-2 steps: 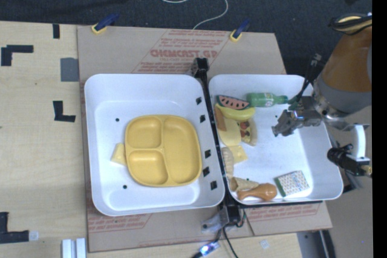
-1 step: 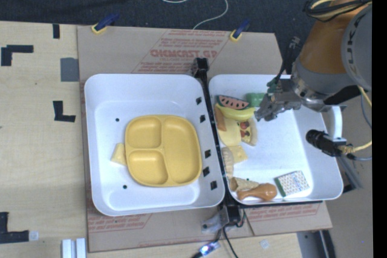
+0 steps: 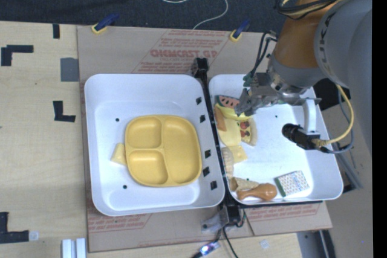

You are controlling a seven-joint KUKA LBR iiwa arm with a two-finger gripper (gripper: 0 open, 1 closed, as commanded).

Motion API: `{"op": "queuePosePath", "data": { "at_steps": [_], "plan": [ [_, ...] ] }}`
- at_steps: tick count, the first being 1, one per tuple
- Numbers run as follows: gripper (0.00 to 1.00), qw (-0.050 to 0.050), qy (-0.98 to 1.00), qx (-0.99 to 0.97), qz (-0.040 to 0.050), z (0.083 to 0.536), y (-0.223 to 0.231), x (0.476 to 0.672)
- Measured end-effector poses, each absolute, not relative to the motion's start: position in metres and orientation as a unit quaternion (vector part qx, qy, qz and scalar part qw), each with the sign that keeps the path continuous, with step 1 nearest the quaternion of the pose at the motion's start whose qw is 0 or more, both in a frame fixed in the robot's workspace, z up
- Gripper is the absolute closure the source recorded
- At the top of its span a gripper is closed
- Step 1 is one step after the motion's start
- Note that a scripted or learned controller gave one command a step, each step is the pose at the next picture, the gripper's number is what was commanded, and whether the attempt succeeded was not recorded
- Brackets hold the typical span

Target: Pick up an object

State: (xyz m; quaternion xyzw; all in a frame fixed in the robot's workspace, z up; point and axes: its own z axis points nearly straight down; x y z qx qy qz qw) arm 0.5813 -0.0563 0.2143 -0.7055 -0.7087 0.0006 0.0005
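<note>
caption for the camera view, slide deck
KUKA gripper poised over yellow items in the right bin; yellow divided plate in the left bin.

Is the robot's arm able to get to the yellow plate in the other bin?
Probably yes. The yellow plate lies in the open with nothing on top. The gripper hangs over the neighbouring bin, just across the divider.

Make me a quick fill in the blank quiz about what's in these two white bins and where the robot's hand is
1. The yellow divided plate lies in the ____ bin.
2. The hand hovers over the ____ bin.
3. The plate has ____ compartments.
4. The small patterned card lies near that bin's ____ edge.

Missing words: left; right; three; front
</note>
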Motion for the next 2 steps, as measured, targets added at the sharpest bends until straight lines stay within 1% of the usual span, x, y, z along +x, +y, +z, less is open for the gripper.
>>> {"op": "queuePosePath", "data": {
  "at_steps": [1, 2],
  "plan": [
    [1.0, 0.0, -0.708, -0.706, -0.0004, 0.228, -0.046, 0.603],
    [1.0, 0.0, -0.707, -0.707, 0.0015, 0.216, -0.043, 0.586]
  ]
}}
